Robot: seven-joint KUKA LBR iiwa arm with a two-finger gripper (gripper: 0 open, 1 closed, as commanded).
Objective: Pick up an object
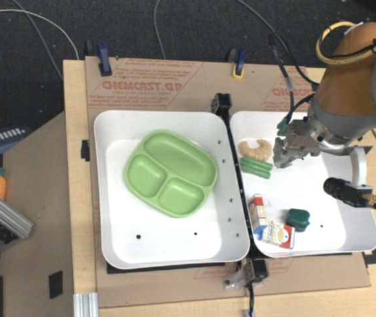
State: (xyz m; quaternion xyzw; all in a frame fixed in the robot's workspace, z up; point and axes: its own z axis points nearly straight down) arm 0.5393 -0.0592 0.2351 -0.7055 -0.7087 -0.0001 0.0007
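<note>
My gripper (pixel 284 156) hangs over the far part of the right bin (pixel 336 233), low above its floor. Just left of it lie a tan croissant-shaped toy (pixel 256 150) and a green bean-like stick (pixel 255 168), both close to the bin's left wall. Nearer the front of this bin are a red and white tube (pixel 258 213), a colourful packet (pixel 277 234) and a small dark green block (pixel 299 218). Nothing shows in the gripper's hold.
The left bin (pixel 108 197) holds a light green divided plate (pixel 171 172) in its middle. A black clamp (pixel 222 102) sits at the far end of the wall between the bins. The bench's cardboard edge runs around both bins.
</note>
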